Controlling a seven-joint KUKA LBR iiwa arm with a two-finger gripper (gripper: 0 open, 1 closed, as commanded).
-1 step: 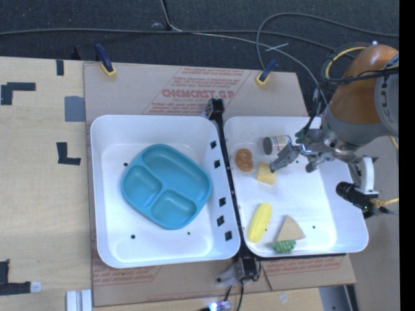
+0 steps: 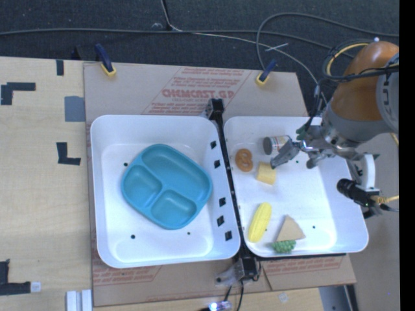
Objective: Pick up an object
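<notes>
The task names no specific object; the candidates lie in the right bin [image 2: 327, 193]. A small can [image 2: 272, 144] lies on its side in the bin's 11 o'clock area, its dark end facing 9 o'clock. A round brown cookie-like item [image 2: 244, 160] lies just beside the can, toward 8 o'clock from it. A yellow block [image 2: 265, 173] sits near the cookie, toward 4 o'clock from it. An ear of yellow corn [image 2: 260, 222] lies in the bin's 7 o'clock area, long axis running roughly 1 to 7 o'clock. A tan wedge [image 2: 291, 229] sits just beside the corn at its 3 o'clock side, with a small green item [image 2: 283, 245] touching the wedge's lower edge.

The gripper [image 2: 299, 155] hangs over the upper part of the right bin, at 3 o'clock from the can. Its two fingers are spread apart: one finger [image 2: 283, 155] points toward 8 o'clock, its tip close to the can and above the yellow block; the other points toward 7 o'clock. Nothing sits between them.

The left bin [image 2: 104, 193] holds a blue divided plate [image 2: 166, 185], three compartments, near its centre. Both bins rest on a cardboard sheet [image 2: 194, 89] held by two clamps at its 12 o'clock edge.
</notes>
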